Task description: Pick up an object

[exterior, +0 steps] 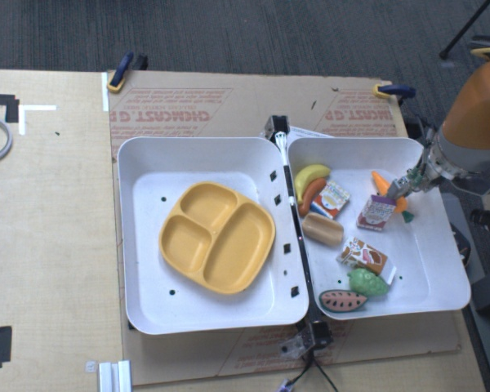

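Note:
The right bin holds several toy foods. There is a yellow banana, a red sausage, a small white carton, a purple box, a tan bread roll, a brown carton, a green lump and a watermelon slice. An orange carrot lies at the bin's upper right. My gripper reaches in from the right and sits low over the carrot, just above and to the right of the purple box. Nothing is visibly lifted.
The left bin holds a yellow divided plate. Both bins rest on a cardboard sheet with blue clamps at its far corners. The grey arm with its orange band hangs over the right bin's far right corner.

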